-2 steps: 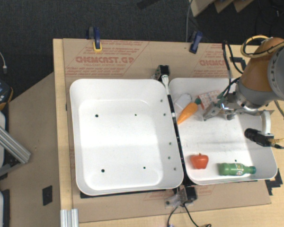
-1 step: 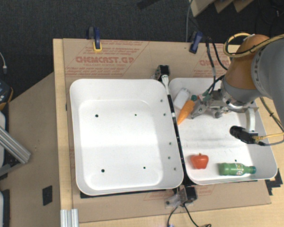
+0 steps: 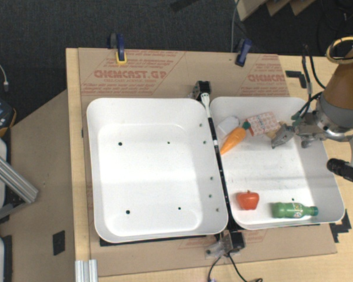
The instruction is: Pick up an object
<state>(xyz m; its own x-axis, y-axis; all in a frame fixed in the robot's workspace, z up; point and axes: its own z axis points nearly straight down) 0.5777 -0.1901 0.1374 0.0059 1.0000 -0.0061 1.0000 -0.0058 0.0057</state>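
The box [image 3: 263,123], a small patterned carton, lies just left of the gripper [image 3: 282,137] in the right bin [image 3: 317,175], with the carrot [image 3: 233,140] beyond it. The fingers look spread and hold nothing. A good grasp would centre them over the box, then descend squarely before closing.

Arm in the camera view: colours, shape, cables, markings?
The arm has an orange-brown, rounded band above a grey, cylindrical wrist section. The gripper is grey metal with thin, dark-tipped fingers. Black cables run along the arm's upper side, and a black fitting sits below the wrist. No markings are legible.
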